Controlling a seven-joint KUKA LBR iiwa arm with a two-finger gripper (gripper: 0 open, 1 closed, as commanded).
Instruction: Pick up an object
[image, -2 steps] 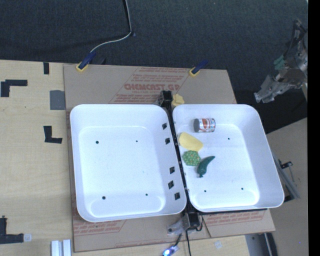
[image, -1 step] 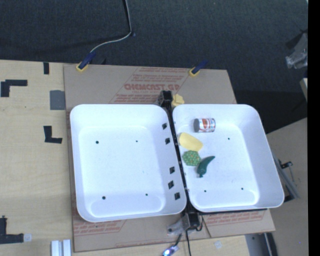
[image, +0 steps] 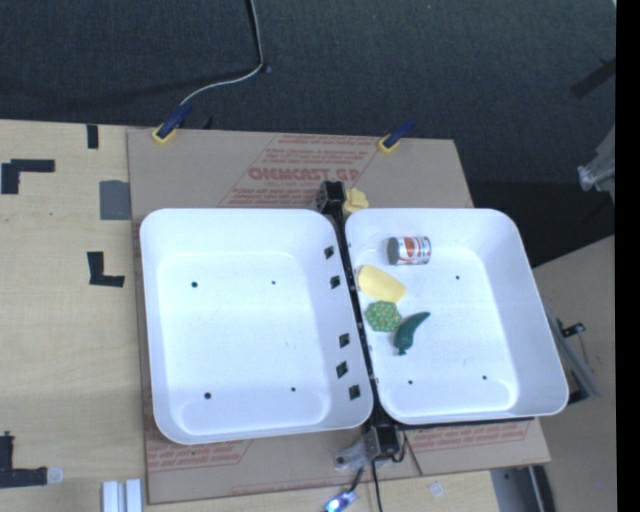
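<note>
Small can (image: 409, 250) lies on its side, long axis across the right bin (image: 520, 260), apart from the yellow piece (image: 381, 283); gripper state cannot be told.

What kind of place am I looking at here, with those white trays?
Probably a robotics test bench in a lab. Two white bins are clamped side by side on a board, the right one holding toy-like objects such as a small can, and a cable trails behind.
</note>
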